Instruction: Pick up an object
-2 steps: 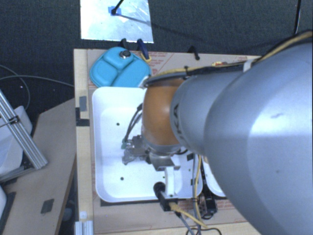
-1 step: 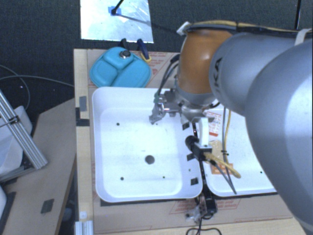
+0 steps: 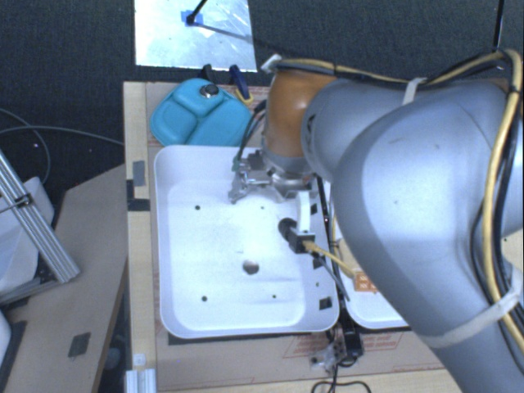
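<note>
A small dark roundish object [image 3: 250, 267] lies on the floor of the left white bin [image 3: 184, 301], a little right of its middle. My gripper [image 3: 243, 183] hangs over the far part of that bin, below the orange wrist band. It is above and behind the object, well apart from it. I see nothing held in it. The grey arm covers most of the right bin [image 3: 378, 316].
A blue plastic item [image 3: 199, 115] lies just beyond the left bin's far rim. A black part and a yellow cable [image 3: 304, 242] hang off the arm by the bin's right wall. A metal frame [image 3: 33, 228] stands at the left.
</note>
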`<state>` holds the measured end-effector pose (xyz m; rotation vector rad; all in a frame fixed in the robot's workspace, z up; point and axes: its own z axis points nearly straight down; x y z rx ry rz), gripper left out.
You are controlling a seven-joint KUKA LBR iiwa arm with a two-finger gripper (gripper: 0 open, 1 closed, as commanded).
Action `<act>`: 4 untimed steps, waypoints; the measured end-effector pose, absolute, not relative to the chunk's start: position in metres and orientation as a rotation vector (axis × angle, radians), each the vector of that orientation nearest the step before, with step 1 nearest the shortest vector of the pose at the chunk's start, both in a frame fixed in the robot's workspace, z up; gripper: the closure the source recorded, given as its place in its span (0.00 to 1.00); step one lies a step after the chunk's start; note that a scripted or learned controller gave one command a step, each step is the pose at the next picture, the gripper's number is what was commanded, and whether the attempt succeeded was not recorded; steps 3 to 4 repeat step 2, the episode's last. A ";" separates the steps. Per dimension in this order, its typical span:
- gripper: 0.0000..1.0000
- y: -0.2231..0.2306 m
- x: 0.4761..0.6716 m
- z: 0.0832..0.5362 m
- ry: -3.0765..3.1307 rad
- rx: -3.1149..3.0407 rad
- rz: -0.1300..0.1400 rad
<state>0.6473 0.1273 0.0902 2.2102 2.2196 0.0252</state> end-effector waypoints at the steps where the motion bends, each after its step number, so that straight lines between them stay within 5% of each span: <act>1: 0.00 0.232 0.645 0.086 2.231 2.211 0.010; 2: 1.00 0.227 0.646 0.096 2.226 2.214 0.008; 4: 1.00 0.227 0.646 0.096 2.226 2.214 0.008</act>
